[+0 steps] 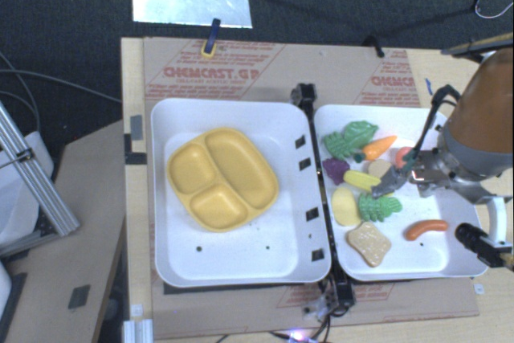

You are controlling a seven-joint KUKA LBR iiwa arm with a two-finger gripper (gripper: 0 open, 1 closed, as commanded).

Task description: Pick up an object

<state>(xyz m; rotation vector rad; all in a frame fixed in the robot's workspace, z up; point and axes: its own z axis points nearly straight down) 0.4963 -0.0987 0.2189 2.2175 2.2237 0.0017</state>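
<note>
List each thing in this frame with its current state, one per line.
Yellow divided tray: upright in the left bin, compartments bare.
Left bin: holds the tray.
Right bin: holds the toy food.
Tool: low in the right bin among the food.
Carrot: lying loose.
Sausage: lying loose, apart from the rest.
Bread slice: lying flat.
Green leaf: lying beside the carrot.
</note>
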